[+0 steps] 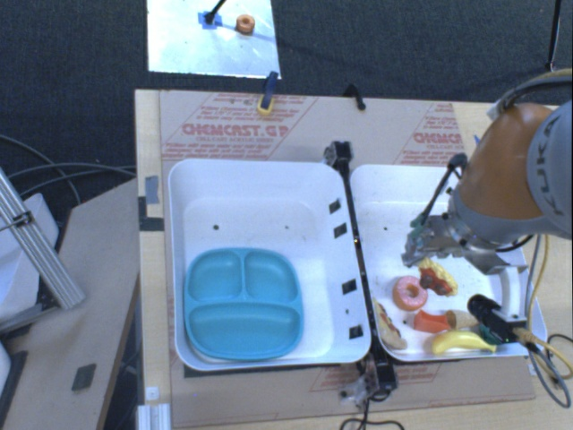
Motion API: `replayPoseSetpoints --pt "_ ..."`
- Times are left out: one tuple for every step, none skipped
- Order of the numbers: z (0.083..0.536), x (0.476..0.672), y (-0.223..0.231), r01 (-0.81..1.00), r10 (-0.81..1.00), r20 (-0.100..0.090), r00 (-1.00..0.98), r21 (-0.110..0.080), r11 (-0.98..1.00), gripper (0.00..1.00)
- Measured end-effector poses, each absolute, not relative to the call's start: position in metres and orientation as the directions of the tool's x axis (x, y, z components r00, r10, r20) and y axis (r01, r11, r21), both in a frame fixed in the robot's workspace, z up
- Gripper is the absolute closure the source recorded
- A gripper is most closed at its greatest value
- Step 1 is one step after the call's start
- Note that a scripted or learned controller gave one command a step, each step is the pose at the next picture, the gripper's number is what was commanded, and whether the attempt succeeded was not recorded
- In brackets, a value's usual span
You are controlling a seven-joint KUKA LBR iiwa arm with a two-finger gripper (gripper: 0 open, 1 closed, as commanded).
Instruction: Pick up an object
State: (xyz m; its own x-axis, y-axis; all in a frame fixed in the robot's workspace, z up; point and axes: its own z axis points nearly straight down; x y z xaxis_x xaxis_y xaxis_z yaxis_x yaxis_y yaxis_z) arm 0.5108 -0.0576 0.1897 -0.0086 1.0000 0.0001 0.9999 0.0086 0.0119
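My gripper [419, 247] hangs low over the middle of the right bin [394, 195], under the grey arm with its orange band. Just in front of it lie a pink donut [410, 293] and a red and yellow toy food piece [438, 279]. Nearer the front edge are an orange-red carrot-like piece [432, 320], a yellow banana [461, 341] and a tan bread-like piece [390, 326] against the left wall. Nothing shows in the gripper's grasp.
The left bin [260, 186] holds a blue divided plate [243, 304] in its front half. A black divider [351, 258] runs between the two bins. The toys are crowded into the right bin's front corner.
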Motion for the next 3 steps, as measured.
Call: replayPoseSetpoints --pt "0.219 0.526 -0.155 1.0 1.0 -0.007 0.006 0.006 -0.006 1.0" --pt "0.081 0.486 -0.149 1.0 1.0 0.0 0.001 0.0 -0.001 1.0" --pt "0.19 0.498 -0.044 1.0 1.0 0.003 -0.015 0.012 0.015 1.0"
